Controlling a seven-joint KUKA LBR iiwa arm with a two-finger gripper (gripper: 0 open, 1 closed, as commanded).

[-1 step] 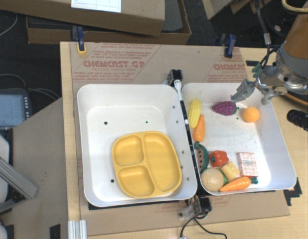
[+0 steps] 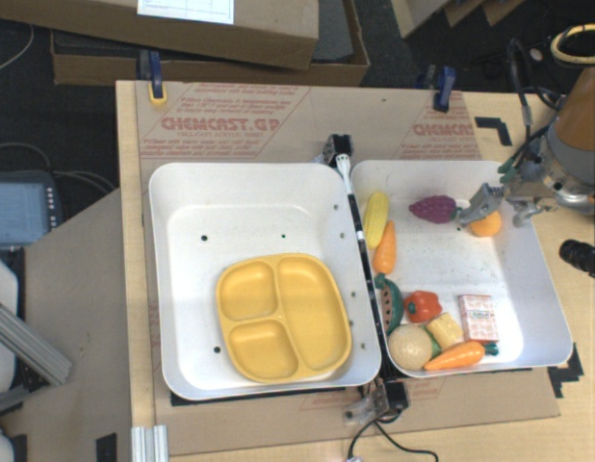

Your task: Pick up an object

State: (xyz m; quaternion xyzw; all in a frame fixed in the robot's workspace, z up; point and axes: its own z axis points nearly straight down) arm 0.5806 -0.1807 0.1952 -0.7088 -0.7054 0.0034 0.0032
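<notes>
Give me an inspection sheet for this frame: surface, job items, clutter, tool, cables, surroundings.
Surface: brown bench sheet printed with red lettering, bearing left bin and right bin side by side.
Job's things: right bin holds corn cob, two carrots, purple grapes, orange fruit, tomato, white onion, small printed box.
Clutter: yellow divided tray in left bin.
Grippers: tool over right bin's far edge, beside the orange fruit; finger state unclear.
Cables: black cable at near edge; hoses by the arm.
Surroundings: cardboard box behind bench, blue clamps.
</notes>
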